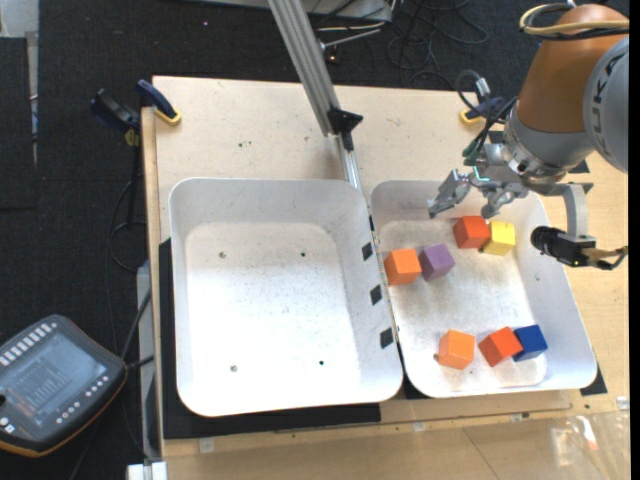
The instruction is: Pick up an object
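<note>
My gripper [470, 200] hangs over the far end of the right bin [560, 318], its two fingers spread apart with nothing between them. Just below it sit a red-orange cube [471, 232] and a yellow cube [500, 236], touching each other. Further left lie an orange cube [402, 265] and a purple cube [437, 260], side by side. Near the bin's front edge are another orange cube [456, 349], a red-orange cube [499, 346] and a blue cube [530, 341].
The left bin [200, 268] lies beside the right one, with black clips along the shared rim. A slanted metal pole [305, 48] crosses the bench's back. A teach pendant [50, 383] lies at the front left.
</note>
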`<state>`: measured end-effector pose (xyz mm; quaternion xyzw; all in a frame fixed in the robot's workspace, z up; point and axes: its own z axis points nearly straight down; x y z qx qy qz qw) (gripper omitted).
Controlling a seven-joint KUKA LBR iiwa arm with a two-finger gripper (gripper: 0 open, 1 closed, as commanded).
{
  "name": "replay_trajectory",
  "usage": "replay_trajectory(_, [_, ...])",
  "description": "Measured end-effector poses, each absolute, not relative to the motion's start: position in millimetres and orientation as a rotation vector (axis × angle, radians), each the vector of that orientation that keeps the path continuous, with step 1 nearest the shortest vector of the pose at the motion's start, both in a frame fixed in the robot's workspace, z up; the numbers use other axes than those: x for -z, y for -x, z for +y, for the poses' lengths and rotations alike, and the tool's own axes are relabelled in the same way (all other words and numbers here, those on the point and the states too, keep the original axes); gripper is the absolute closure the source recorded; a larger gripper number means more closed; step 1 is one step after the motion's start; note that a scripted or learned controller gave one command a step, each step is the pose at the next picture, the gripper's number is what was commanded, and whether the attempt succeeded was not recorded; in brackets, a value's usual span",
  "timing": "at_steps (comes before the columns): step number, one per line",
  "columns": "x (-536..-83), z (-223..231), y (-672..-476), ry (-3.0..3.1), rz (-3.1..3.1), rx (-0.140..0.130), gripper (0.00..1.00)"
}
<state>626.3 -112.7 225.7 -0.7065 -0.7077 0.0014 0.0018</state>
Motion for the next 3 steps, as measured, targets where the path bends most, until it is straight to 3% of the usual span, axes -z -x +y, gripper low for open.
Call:
replay_trajectory(1, [-228,-113,-626.7,2.219,-2.223,-0.001,0.00])
replay_trajectory(3, [-105,-102,-621.0,2.220,-2.218,-0.004,0.00])
